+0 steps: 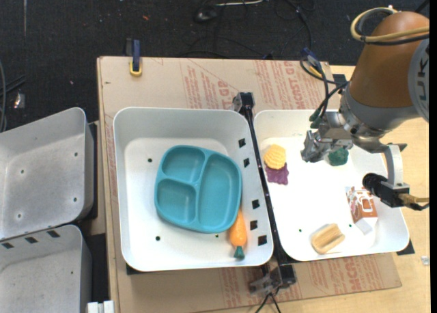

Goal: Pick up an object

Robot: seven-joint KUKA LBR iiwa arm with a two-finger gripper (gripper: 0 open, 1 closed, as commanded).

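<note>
Hangs low in the right bin (382, 247): end effector (319, 149) near green toy (337, 158), likely to grab it. Cannot tell how wide.

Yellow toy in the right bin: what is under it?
A purple piece lies under the yellow toy, sticking out below it toward the bin's front. The part beneath the toy is covered, so its full shape cannot be seen.
</note>
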